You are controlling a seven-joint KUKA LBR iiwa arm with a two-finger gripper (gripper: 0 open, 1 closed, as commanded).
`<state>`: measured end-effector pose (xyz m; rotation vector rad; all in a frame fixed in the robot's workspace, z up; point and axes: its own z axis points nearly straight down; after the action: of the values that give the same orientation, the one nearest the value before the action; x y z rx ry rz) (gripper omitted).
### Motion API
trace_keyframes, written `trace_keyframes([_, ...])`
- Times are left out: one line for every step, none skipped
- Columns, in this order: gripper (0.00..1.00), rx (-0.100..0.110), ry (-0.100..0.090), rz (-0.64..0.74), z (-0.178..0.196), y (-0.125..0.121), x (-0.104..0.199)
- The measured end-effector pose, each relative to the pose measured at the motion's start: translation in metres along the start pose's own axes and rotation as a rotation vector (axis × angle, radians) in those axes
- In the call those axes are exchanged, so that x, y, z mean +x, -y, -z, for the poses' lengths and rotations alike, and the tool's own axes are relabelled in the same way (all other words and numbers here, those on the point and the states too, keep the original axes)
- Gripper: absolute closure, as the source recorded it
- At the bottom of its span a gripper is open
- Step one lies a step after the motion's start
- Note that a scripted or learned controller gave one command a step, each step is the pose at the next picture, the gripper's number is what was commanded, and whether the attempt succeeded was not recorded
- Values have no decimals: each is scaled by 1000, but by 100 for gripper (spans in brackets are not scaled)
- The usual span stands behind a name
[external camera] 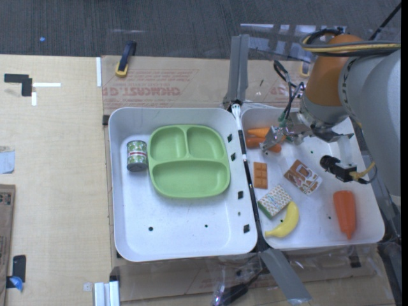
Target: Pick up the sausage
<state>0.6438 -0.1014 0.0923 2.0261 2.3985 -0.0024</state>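
The sausage (257,134) is a short orange-red piece lying crosswise at the back left of the right bin (366,234), close to the divider. My gripper (276,139) is low over the sausage's right end, at or just above it, and the wrist hides that end. The grey arm with its orange band (331,75) comes in from the back right.
The right bin also holds a tapered orange carrot (345,213), a banana (285,220), a small patterned box (275,201), an orange cracker (260,174) and a brown packet (302,176). The left bin (127,234) holds a green divided plate (189,160) and a small can (136,155).
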Motion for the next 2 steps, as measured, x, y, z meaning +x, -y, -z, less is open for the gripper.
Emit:
trace_keyframes([100,3,2,2,9,1,0])
trace_keyframes([100,0,-1,205,0,52,-30])
